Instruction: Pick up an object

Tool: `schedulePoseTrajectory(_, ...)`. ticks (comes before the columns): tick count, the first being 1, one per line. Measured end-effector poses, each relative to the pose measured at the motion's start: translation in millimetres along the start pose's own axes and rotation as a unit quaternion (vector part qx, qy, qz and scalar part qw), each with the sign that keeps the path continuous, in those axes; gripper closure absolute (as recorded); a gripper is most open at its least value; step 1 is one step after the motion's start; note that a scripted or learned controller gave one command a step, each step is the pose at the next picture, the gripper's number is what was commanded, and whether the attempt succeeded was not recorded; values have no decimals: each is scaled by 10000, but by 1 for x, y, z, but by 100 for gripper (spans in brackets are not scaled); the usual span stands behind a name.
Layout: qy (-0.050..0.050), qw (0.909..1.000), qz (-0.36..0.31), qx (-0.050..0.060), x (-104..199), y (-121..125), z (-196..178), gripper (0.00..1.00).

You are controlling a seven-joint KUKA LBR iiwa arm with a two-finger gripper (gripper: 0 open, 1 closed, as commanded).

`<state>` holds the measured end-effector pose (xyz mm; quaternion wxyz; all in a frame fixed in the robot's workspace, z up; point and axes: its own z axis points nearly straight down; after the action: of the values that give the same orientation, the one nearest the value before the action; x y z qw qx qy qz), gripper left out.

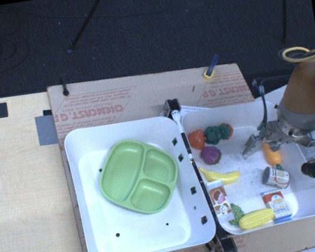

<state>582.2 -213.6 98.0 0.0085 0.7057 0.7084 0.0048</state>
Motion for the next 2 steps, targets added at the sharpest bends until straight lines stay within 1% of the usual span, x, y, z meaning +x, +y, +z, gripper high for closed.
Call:
schedulePoseTrajectory(1, 26, 9999, 15, 100, -1, 51, -69, 0)
schedulePoseTrajectory(2, 34, 9999, 25, 117, 0, -39, 3, 0)
